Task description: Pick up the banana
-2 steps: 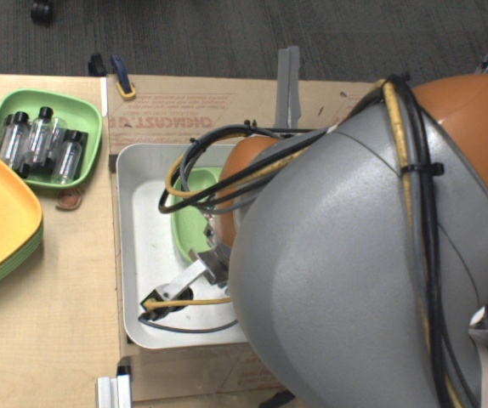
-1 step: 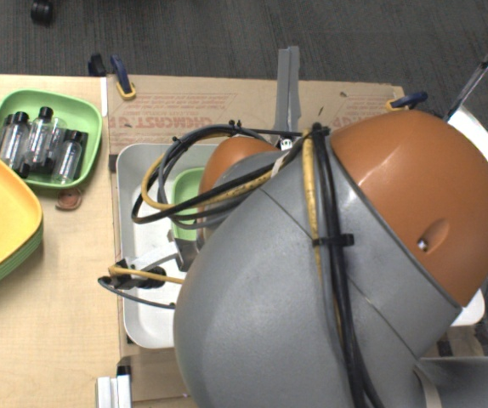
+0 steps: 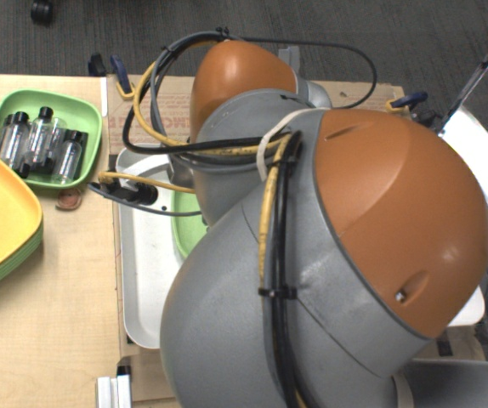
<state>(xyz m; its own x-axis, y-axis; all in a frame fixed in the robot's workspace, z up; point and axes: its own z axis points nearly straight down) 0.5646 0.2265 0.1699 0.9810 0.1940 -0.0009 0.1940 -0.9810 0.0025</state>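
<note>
Camera view: the grey arm (image 3: pixel 312 296) with its orange caps bulks across the middle and right of the frame, hiding most of the bins beneath it. Black and yellow cables (image 3: pixel 269 219) run along its side and loop over the upper orange cap. Whether the fingers are released or clenched cannot be told, and the banana's place cannot be made out behind the arm. Left of the arm, a strip of a white bin (image 3: pixel 142 270) shows, with a pale green object (image 3: pixel 189 232) lying in it, partly covered. Further left on the wooden tabletop (image 3: pixel 48 338) sits a green tray (image 3: pixel 6 109) holding small clear bottles with black caps (image 3: pixel 40 143), and below it a stack of yellow plates (image 3: pixel 2 219).
</note>
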